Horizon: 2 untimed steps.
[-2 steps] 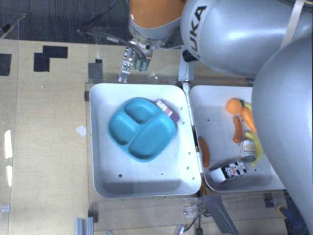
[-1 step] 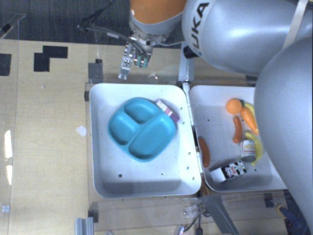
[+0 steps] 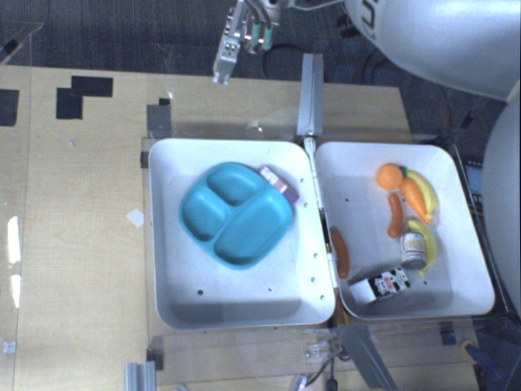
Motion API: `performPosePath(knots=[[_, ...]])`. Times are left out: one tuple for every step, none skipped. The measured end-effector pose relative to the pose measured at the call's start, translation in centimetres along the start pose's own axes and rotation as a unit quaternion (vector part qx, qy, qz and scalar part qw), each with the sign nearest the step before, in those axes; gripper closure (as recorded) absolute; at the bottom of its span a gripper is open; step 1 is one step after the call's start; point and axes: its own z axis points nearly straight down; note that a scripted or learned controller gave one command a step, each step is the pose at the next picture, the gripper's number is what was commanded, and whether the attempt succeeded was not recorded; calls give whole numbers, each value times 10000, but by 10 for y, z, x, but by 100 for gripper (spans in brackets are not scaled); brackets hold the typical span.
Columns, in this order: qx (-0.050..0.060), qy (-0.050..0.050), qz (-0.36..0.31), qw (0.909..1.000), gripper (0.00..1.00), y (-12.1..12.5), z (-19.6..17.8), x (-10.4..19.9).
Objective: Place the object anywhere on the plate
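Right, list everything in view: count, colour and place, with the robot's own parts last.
plate: 1, blue, three compartments, left bin
small packet: 1, white and purple, at the plate's upper right edge
left bin: 1, white
right bin: 1, white
orange: 1, orange, right bin top
bananas: 2, yellow, right bin
carrot: 1, orange, right bin
sausages: 2, reddish brown, right bin
can: 1, right bin
box: 1, black and white, right bin bottom
gripper: 1, above the bins
arm: 1, grey, top right
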Motion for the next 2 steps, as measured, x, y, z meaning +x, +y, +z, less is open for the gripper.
performPosePath(knots=[[4, 14, -2029, 9792, 100, -8, 34, 34], [-9, 11, -4428, 8966, 100, -7, 139, 28]])
